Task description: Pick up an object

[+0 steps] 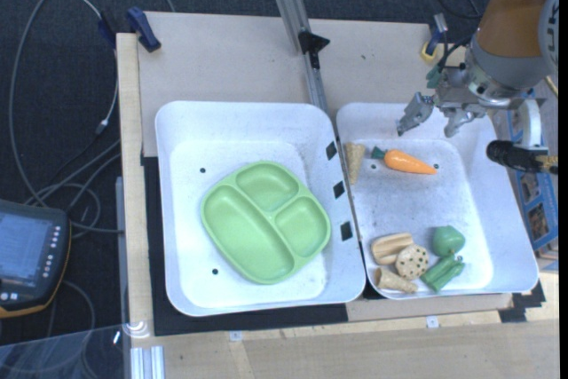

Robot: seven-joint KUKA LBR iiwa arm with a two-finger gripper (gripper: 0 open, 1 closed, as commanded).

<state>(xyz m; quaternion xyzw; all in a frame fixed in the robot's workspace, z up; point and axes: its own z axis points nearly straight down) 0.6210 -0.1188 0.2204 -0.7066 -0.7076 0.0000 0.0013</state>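
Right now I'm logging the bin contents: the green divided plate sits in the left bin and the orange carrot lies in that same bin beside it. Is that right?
Not quite. The green divided plate is in the left bin, but the orange carrot lies in the right bin, near its far end, as the camera view shows.

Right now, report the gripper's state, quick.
Two-finger gripper: open, fingers spread, nothing between them. It hangs above the far end of the right shallow white bin, just beyond the orange toy carrot.
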